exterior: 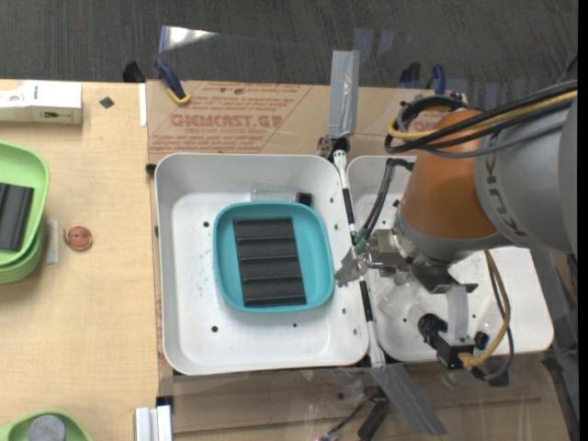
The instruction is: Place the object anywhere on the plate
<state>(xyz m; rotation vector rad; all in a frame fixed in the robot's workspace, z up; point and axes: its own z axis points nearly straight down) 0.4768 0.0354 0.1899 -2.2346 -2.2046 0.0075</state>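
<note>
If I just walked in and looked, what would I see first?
Probably the big robot arm with its orange band, leaning in from the right over the right white bin. Next, the bright teal plate in the middle of the left white bin, with a dark ridged block lying on it. Over at the far left edge sits a green dish.

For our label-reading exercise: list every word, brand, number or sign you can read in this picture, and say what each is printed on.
"CHEMCAST.GP": large red print on the brown cardboard sheet behind the bins.
Smaller red lines above and below it: too blurred to read.
Dark mark on the white box, top left: too small to read.
Letters on the grey arm: partly hidden, unreadable.
</note>
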